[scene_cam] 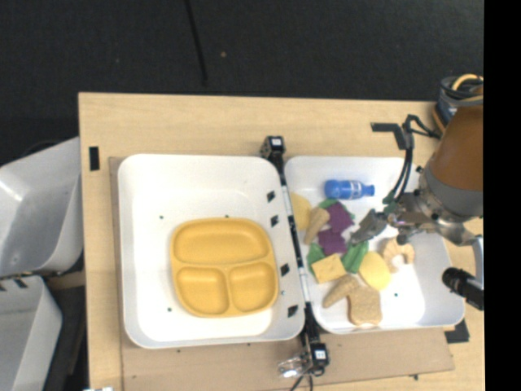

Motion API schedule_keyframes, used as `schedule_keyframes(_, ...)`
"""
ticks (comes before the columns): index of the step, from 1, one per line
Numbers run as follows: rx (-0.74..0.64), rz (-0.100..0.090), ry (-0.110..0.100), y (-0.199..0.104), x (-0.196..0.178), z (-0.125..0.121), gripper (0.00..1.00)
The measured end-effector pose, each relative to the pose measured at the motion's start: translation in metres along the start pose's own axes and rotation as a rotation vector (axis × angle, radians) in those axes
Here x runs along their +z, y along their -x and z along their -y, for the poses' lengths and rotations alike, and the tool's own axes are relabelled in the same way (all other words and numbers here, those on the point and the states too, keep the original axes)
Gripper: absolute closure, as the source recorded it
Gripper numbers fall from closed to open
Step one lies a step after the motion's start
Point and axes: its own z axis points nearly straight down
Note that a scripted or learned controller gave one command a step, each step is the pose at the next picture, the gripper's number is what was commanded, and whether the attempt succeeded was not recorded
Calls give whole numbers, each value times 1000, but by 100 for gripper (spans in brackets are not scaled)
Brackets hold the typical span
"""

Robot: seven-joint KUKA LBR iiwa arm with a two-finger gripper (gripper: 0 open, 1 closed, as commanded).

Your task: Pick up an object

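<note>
1. Desk: light wood, carries two white bins side by side, touching at the middle.
2. Left bin: holds one yellow tray with three compartments, flat, near the bin's centre-right.
3. Right bin: holds a heap of small items, mostly in its left half.
4. Arm: comes in from the right over the right bin, orange band above grey wrist.
5. Tool: dark, low over the heap, tip just beside the purple piece and above the green piece. Cannot tell whether it is open or closed; nothing seen held in it.
6. Tan slabs: at the bin's front, the lowest items of the heap, touching each other.
7. Blue bottle: lying on its side at the back of the heap, white cap to the right, apart from the tool.
8. Purple piece: mid heap, left of the tool.
9. Yellow round piece: right of the yellow block, touching the tan slabs.
10. Yellow block: under the purple piece, tilted.
11. Green piece: between yellow block and yellow round piece.
12. Pale piece: right side of the heap, below the wrist.
</note>
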Motion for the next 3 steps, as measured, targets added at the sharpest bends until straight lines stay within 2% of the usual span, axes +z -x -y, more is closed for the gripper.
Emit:
schedule_keyframes(1,-4,-2,-4,-56,50,11,0)
schedule_keyframes(2,10,0,3,-52,37,9,100)
schedule_keyframes(3,-9,-2,7,-131,-47,2,100)
